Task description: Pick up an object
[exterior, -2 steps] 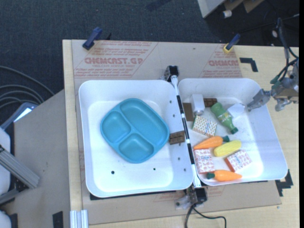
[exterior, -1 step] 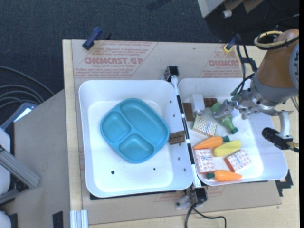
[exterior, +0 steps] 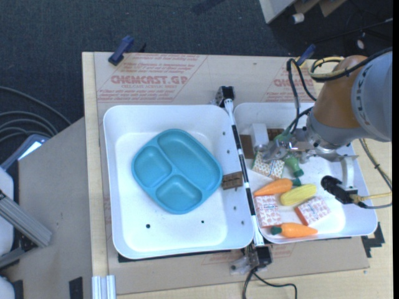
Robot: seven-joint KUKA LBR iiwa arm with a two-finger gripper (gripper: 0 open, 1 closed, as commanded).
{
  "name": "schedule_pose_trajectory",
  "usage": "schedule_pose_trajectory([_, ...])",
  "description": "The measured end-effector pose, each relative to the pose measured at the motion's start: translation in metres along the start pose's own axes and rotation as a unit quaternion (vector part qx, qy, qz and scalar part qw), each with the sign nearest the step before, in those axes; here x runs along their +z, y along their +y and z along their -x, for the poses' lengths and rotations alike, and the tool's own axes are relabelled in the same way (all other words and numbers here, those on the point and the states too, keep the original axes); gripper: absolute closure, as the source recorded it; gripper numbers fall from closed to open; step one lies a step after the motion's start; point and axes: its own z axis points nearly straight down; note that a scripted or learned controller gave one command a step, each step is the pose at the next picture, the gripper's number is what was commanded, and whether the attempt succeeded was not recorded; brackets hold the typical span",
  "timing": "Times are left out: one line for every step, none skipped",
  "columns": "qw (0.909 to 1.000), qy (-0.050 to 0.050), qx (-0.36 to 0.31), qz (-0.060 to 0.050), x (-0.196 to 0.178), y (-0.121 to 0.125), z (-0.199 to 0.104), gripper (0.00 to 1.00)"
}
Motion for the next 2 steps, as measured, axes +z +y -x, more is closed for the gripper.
schedule_pose_trajectory([1.0,0.0,0.0,0.002,-0.011,0.001,0.0,1.0])
schedule_pose_trajectory([1.0,0.0,0.0,-0.002,-0.097,-0.048,-0.091,1.0])
